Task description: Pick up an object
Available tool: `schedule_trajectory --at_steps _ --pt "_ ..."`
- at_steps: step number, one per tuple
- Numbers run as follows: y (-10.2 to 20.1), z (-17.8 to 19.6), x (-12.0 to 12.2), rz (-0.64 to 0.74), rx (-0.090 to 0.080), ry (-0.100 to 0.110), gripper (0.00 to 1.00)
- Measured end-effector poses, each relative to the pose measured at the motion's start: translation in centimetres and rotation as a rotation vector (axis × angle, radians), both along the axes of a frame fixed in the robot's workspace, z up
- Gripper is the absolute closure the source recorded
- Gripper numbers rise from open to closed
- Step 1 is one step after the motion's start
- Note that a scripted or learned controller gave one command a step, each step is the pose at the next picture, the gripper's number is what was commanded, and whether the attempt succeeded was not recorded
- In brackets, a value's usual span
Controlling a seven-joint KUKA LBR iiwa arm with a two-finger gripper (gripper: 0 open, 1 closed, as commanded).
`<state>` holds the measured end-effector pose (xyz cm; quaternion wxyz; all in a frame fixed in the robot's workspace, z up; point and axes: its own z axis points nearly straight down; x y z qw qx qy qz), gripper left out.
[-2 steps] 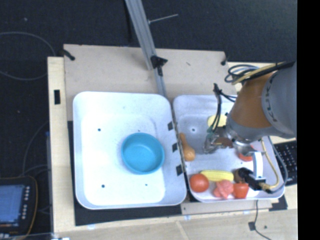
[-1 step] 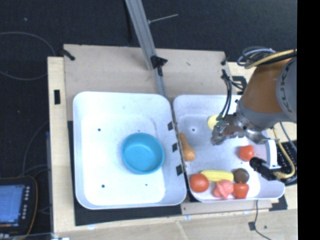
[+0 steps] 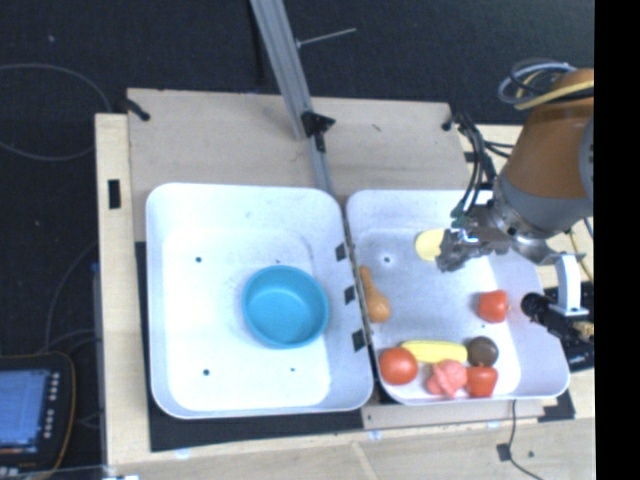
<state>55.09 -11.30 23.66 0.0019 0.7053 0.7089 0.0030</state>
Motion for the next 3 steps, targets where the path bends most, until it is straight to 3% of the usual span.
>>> schedule_trajectory --at_steps 3 --pt "15.8 0.3 -2.4 0.005 0.002 0.012 1.00"
